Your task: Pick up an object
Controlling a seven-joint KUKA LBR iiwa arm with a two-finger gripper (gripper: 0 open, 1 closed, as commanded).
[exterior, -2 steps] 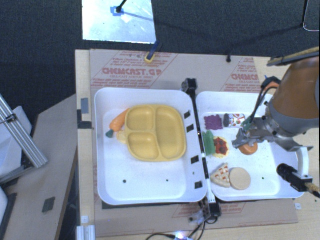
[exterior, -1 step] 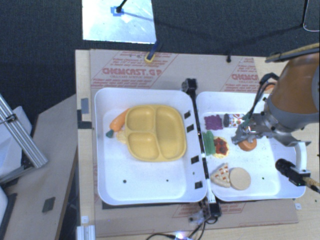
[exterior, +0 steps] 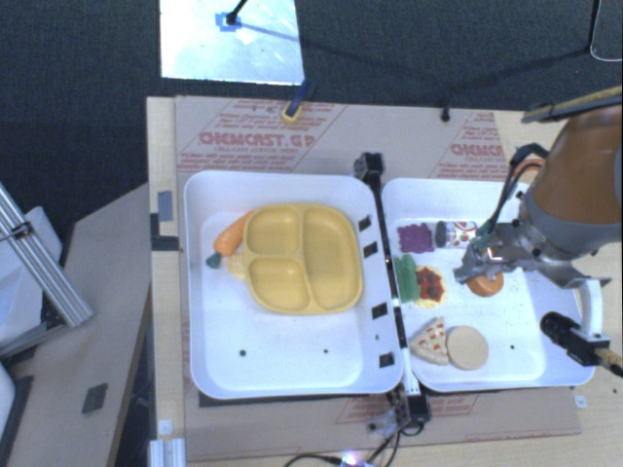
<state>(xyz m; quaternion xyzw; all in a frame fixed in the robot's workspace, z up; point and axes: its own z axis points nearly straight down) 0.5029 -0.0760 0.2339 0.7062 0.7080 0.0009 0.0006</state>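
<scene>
Orange disc sits under my gripper; grasp seems underway, jaw state unclear; lift toward twelve o'clock next.

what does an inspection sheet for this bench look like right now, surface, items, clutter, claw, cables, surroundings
surface: two white bins, left bin and right bin, on brown board.
job's things: right bin holds purple piece, green and red food, pizza slice, round cracker, orange item.
clutter: yellow divided plate and carrot in left bin.
claw: claw low, right at the orange item; grip unclear.
cables: black cable by wrist.
surroundings: shiny sheet on dark floor.
</scene>
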